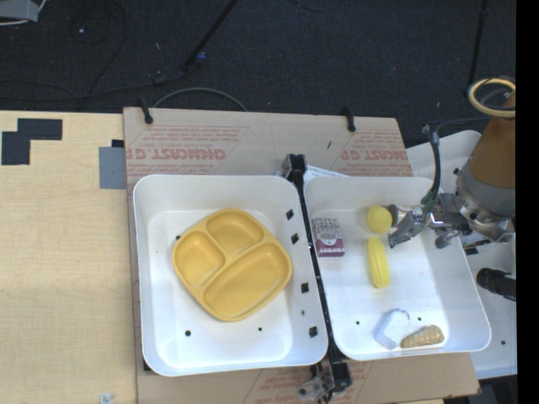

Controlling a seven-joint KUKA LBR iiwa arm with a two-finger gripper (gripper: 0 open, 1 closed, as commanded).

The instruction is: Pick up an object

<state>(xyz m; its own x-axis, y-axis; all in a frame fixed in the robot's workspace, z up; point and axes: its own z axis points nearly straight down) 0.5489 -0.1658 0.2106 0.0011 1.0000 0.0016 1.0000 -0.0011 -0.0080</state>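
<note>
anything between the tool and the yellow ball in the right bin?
Nothing visible. The tool sits just right of the yellow ball over the right bin, with bare bin floor between them. The corn cob lies below that line, off the path.

left bin (160, 225): yellow divided plate (232, 263) | bench: cardboard sheet (253, 146) under bins | floor: dark cables (202, 53)

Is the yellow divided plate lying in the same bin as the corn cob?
No. The yellow divided plate lies in the left bin, while the corn cob lies in the right bin.
</note>
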